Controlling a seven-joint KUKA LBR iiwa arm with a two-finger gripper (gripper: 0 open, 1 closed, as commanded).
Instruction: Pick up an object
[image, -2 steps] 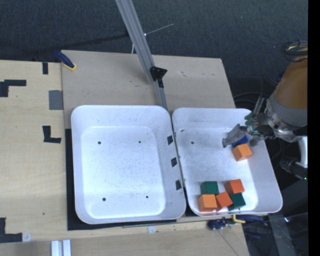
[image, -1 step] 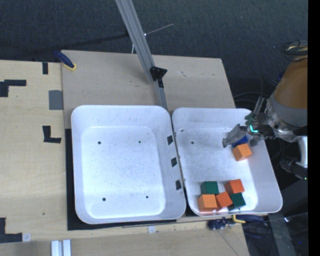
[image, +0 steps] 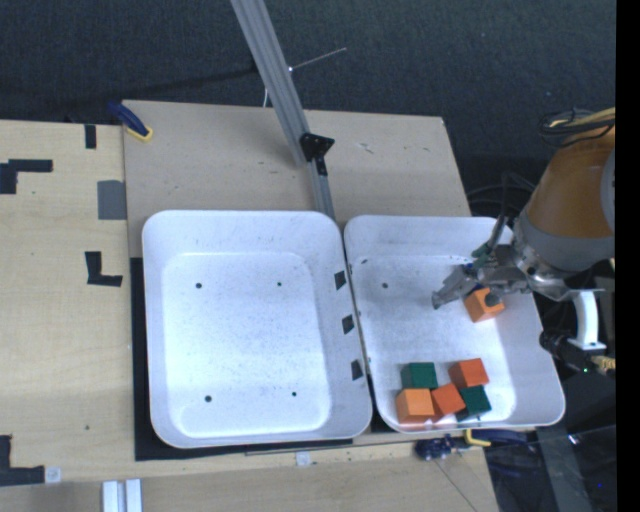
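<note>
Orange block (image: 485, 305) at hand (image: 470, 287), right bin (image: 400, 240) mid-floor bare

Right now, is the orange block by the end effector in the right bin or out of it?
In: the orange block sits over the right bin floor, beside the end effector.

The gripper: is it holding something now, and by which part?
The two-finger gripper appears to hold a small orange block by its upper sides, above the right white bin.

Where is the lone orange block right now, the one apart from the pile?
The orange block is in the right bin, near its right wall, right at the gripper and above the cluster of blocks at the bin's front edge.
</note>
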